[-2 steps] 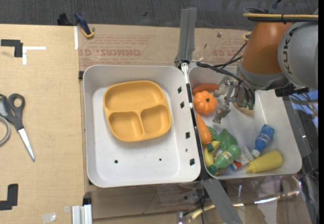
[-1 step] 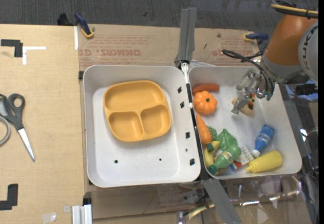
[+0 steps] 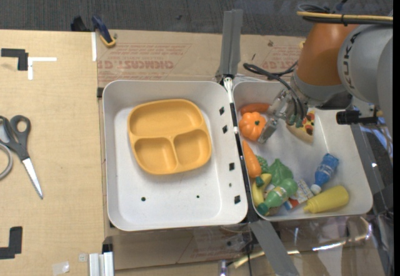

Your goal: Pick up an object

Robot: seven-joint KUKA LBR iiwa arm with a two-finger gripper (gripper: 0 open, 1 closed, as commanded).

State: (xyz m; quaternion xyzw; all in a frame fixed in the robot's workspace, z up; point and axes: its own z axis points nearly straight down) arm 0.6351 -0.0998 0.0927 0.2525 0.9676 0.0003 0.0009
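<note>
While the gripper hangs low in the right bin, nothing is lifted yet. Fingers slightly parted, empty, just beside the small pumpkin. Grasp and lift remain.

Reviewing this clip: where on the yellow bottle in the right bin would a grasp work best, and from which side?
Grip the yellow bottle across its wide body, coming straight down. It lies on its side near the right bin front corner, its long flanks exposed; the nozzle end abuts clutter.
</note>
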